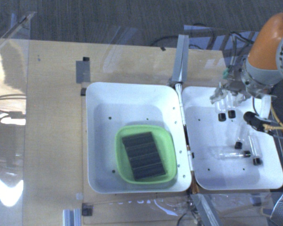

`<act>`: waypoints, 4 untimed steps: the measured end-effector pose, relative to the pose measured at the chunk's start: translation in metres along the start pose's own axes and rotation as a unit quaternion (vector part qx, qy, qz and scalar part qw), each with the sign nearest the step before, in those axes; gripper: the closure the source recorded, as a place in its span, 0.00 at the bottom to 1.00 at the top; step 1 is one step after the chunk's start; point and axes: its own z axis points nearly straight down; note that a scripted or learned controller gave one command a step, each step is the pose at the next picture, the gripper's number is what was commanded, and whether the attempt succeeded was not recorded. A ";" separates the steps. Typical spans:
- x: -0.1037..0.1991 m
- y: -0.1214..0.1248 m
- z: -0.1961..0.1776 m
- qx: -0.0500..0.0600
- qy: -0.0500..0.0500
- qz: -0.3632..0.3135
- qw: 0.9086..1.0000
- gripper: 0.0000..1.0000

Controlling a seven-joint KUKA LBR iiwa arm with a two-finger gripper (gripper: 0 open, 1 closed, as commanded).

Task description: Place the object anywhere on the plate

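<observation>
The camera view looks down on two white bins set side by side on one wooden bench (47, 126). The left bin (99, 140) holds one green plate (167, 147), squarish with rounded corners, and on that plate lies one dark ribbed object (142, 155), a flat block with several ridges across it. The right bin (273, 173) holds a few clear, thin items with black ends, near its lower right; they are too faint to count or name.

One arm (273, 46), grey with an orange band, reaches in at the upper right. Its gripper (226, 114) hangs above the upper part of the right bin, with two black-tipped fingers (221, 117) pointing down and a narrow gap between them. Nothing sits between the fingers, so the gripper stands parted and carries nothing.

The dark ribbed object rests on the plate in the left bin, well apart from the gripper, to the gripper's left in the view and lower in the frame, across the wall where the two bins meet. Its long axis runs from upper left to lower right, slightly tilted from the bin's walls, and its ridges lie across that axis.
</observation>
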 end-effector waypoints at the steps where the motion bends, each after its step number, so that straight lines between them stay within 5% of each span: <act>1: 0.024 -0.029 0.098 0.000 0.001 -0.089 0.996 1.00; 2: 0.082 -0.118 0.007 0.000 0.001 -0.125 0.992 1.00; 3: 0.091 -0.112 0.008 0.000 0.001 -0.162 0.987 1.00; 4: 0.170 -0.124 0.007 0.000 0.002 -0.244 0.970 1.00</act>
